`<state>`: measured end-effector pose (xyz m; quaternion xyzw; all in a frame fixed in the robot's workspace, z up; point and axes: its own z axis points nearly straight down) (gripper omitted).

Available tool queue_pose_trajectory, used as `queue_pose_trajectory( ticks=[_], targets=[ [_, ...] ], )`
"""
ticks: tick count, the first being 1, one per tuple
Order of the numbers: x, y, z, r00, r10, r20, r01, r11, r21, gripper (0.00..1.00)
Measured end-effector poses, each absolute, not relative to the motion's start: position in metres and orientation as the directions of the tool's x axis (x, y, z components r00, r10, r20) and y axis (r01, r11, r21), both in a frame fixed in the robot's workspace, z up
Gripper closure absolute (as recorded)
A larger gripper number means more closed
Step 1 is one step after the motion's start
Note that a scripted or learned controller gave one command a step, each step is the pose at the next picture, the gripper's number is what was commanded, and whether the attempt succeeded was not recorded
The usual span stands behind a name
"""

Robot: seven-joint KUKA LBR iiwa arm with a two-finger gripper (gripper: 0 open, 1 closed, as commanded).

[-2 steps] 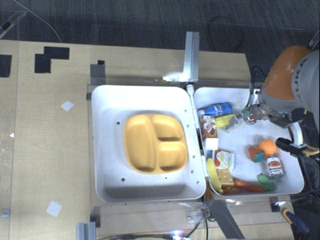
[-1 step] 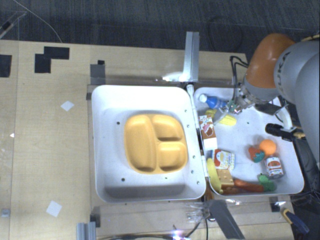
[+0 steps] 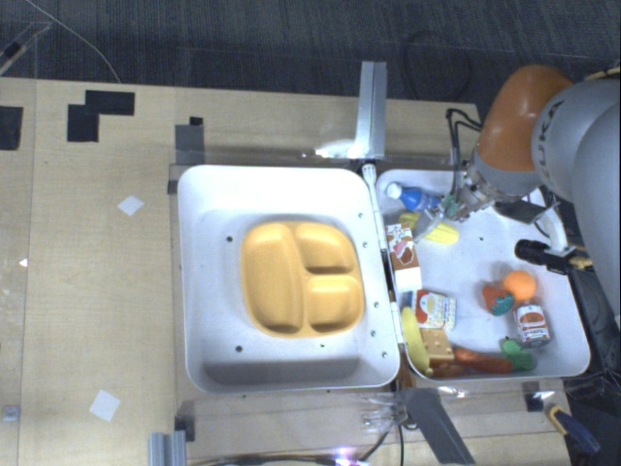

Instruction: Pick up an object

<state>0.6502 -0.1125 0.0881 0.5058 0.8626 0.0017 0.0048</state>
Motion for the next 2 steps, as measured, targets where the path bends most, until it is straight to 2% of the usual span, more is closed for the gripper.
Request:
queue_pose_trajectory(
  ticks=[1, 2],
  targets=[
    [0.651, -0.112, 0.102, -0.492, 0.87, -0.004, 0.87, 0.492, 0.005, 1.0],
    [0.665, -0.055, 0.189, -0.248, 0.969, -0.002, 0.969, 0.248, 0.011, 1.0]
  ],
)
